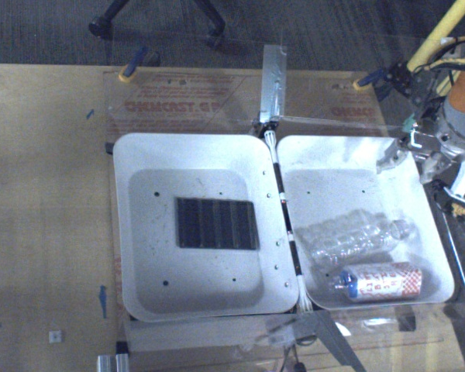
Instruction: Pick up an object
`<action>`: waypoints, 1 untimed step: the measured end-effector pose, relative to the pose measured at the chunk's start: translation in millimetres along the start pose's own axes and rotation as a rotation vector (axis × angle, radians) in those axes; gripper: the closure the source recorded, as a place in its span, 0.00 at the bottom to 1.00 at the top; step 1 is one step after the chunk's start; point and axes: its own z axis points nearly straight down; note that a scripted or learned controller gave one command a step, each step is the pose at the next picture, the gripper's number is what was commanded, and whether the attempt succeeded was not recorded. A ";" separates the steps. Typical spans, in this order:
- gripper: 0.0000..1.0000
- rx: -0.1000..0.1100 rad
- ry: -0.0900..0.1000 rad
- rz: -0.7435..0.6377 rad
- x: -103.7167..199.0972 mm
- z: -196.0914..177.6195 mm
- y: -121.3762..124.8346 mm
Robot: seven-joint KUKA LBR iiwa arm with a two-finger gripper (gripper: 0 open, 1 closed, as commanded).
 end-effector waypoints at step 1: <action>0.00 -0.003 0.000 0.008 -7.3 20.1 -115.0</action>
